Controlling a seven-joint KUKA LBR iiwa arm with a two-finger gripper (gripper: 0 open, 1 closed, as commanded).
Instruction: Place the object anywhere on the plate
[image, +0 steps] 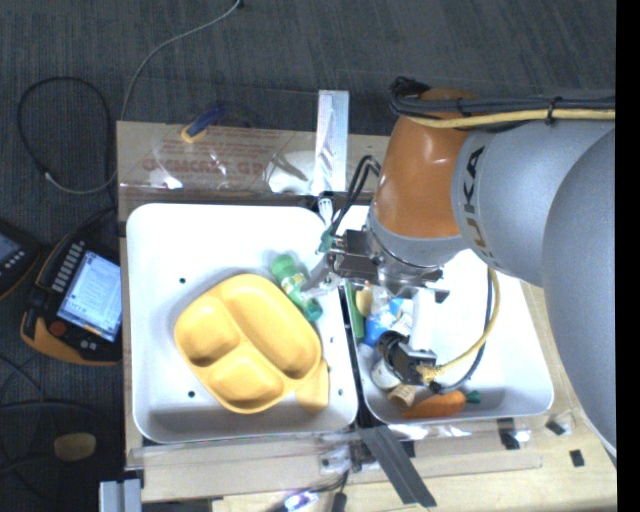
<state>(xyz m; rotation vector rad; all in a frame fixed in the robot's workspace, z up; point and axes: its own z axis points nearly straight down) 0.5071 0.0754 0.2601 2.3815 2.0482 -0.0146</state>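
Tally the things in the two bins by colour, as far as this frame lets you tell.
Yellow: 1, the plate in the left bin
Green: 1, a green object at the plate's rim
Orange: 1, a carrot-like object in the right bin
Blue: 1, a blue object
Total: 4; the arm hides more.

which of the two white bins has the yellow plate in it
The left bin, away from the arm's side. The yellow divided plate lies in it; the right bin holds a heap of small objects instead, including an orange carrot-like piece.

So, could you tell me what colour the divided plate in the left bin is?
Yellow; the plate shows plainly in the camera view.
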